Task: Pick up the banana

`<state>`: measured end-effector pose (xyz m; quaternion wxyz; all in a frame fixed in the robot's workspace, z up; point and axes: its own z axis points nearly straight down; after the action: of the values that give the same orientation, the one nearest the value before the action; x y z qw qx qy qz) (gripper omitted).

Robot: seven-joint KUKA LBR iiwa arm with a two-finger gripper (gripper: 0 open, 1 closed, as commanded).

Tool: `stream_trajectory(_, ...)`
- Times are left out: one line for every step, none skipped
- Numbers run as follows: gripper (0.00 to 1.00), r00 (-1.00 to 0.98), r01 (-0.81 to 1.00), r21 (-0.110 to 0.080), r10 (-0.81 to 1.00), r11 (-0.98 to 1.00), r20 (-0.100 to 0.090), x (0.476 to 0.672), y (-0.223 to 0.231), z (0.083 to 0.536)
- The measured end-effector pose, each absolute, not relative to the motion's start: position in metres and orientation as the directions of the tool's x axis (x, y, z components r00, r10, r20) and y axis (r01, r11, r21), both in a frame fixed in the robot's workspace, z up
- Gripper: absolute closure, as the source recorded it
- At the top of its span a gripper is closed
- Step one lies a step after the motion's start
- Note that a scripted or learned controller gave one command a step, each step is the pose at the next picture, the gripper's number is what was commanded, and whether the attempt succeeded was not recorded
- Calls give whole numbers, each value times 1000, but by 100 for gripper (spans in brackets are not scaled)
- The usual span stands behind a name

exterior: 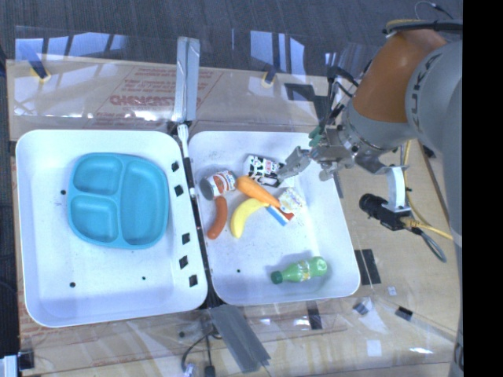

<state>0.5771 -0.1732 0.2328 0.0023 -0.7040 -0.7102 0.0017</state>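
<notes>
lying banana point(243, 215) sits down-left of gripper point(292, 165).

Smooth, matt yellow banana point(243, 215) in a glossy white plastic bin point(334, 277); bare wooden bench point(409, 277).

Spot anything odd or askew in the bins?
Nothing damaged or spilled. The green bottle lies on its side in the right bin; the banana, carrot and sausage are jumbled close together.

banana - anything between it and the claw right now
Yes. The carrot lies across the line from the claw to the banana, touching the banana's upper end. A small wrapped item sits just right of the banana.
</notes>
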Motion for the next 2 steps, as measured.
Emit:
stream_trajectory(0, -235, 972, -6, 972, 235, 2, 552, -109, 138)
stream_trajectory(0, -135, 991, -6, 991, 135, 2, 550, -118, 90)
